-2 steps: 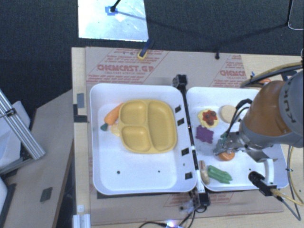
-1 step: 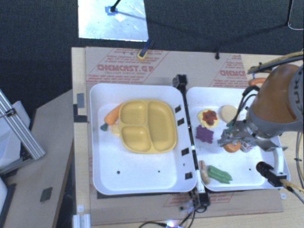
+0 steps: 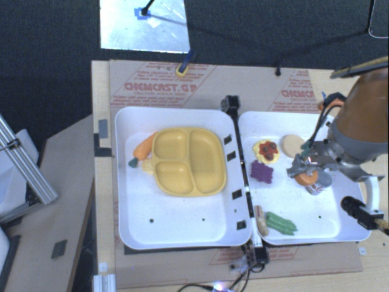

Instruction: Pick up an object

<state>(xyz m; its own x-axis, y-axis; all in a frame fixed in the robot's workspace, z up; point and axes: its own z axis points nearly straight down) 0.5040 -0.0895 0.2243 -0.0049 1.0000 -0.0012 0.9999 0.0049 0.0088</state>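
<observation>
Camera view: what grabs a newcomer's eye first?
The yellow divided plate in the middle of the left bin, with a toy carrot against its left rim. Then the grey-and-orange arm reaching over the right bin, its gripper low among small toy foods: a purple piece, a green pod.

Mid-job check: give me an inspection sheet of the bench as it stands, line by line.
Surface: two white bins side by side, left bin, right bin, on a board.
Job's things: right bin holds a purple piece, yellow-and-red piece, tan round piece, green piece, orange item.
Clutter: left bin holds a yellow divided tray and a carrot at its left edge.
End effector: low over the orange item; grasp cannot be told.
Cables: dark cable beside the arm.
Surroundings: shiny plate behind the bench.
</observation>
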